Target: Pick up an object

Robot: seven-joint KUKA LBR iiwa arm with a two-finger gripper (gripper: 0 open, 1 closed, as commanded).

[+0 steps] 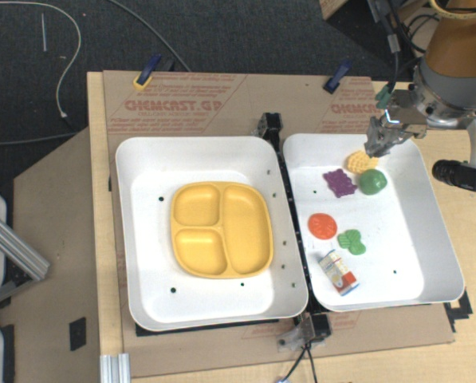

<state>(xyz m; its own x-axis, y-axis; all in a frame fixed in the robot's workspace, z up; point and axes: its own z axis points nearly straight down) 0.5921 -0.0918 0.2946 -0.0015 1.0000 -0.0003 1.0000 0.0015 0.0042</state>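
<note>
A: Small yellow waffle-textured toy [359, 163], far end of the right white bin [429, 238], just beside a round green toy [372, 183] and a purple bumpy piece [339, 183].

B: Nearer: small red-and-white carton [338, 271], green clover-shaped piece [351, 242], flat orange-red disc [323, 226]. Yellow three-compartment plastic plate [221, 229] in the left white bin [142, 214].

A: Grey two-finger gripper [378, 144] directly over the yellow toy, touching or nearly so. Opening and grasp impossible to tell.
</note>
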